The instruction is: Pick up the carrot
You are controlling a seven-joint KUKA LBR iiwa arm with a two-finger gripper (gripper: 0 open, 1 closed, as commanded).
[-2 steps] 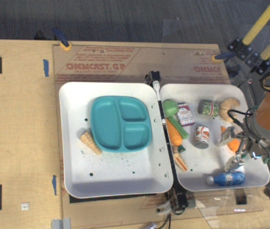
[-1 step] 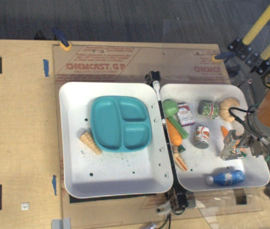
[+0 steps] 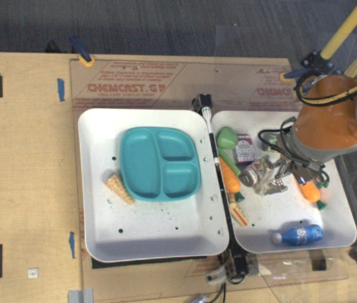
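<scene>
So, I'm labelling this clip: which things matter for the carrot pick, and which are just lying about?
Job:
carrot
end effector

Lying about:
teal plate
cracker
blue bottle
green thing

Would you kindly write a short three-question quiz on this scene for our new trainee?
1. True or false: the teal divided plate lies in the right bin.
2. Which thing lies nearest the right bin's front edge? A) blue bottle B) carrot C) green toy
3. Fill in: the cracker lies in the ___ bin.

Key: 1 false; 2 A; 3 left.
</scene>
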